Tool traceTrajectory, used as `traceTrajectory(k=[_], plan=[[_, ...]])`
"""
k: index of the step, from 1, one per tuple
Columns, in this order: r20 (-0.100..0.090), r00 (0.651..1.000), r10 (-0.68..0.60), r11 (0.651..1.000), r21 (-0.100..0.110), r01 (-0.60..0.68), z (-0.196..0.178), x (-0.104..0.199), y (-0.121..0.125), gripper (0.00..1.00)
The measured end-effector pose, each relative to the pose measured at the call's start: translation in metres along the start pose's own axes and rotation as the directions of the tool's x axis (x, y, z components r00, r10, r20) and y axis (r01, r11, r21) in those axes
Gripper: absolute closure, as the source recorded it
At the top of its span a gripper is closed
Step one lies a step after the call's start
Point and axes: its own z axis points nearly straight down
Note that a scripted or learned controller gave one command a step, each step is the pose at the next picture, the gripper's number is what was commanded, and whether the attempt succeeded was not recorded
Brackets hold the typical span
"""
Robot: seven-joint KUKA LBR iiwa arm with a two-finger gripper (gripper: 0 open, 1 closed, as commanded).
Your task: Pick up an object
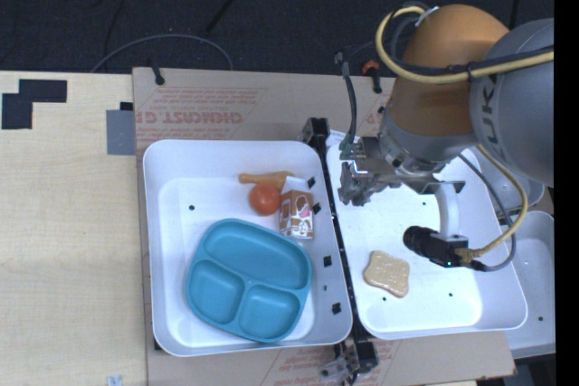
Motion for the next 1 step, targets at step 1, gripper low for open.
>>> traceTrajectory(k=[1], plan=[[0.001,1.000,0.002,1.000,0.000,-0.002,0.0044,0.0455,0.0063,1.00]])
